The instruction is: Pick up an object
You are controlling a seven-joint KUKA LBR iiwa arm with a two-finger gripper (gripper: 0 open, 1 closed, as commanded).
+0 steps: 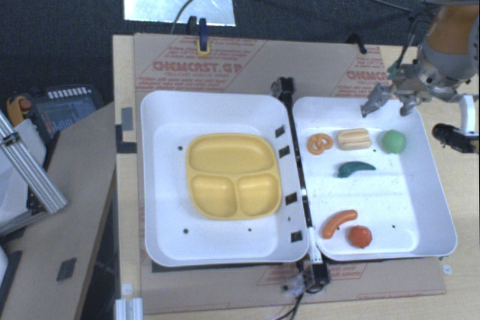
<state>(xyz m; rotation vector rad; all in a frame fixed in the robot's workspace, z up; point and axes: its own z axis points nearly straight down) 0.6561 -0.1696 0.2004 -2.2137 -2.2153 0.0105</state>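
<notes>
Arm over the right bin, gripper (390, 103) spread open and holding nothing.

The gripper hangs above the far edge of the right bin (420, 236). Below it lie a pretzel (320, 144), a bun (354, 139) and a green ball (393, 141); nearer are a teal piece (354, 169), a sausage (339, 222) and a tomato (360, 236). The left bin (161, 161) holds a yellow tray (232, 175).

You see a plain yellow three-compartment plastic tray (232, 175) in a shallow white left bin (161, 124). The shallow white right bin (420, 198) shows you an orange pretzel (320, 144), tan bun (353, 138), green ball (393, 141), teal pepper (354, 169), orange sausage (338, 222) and red tomato (360, 236).
</notes>
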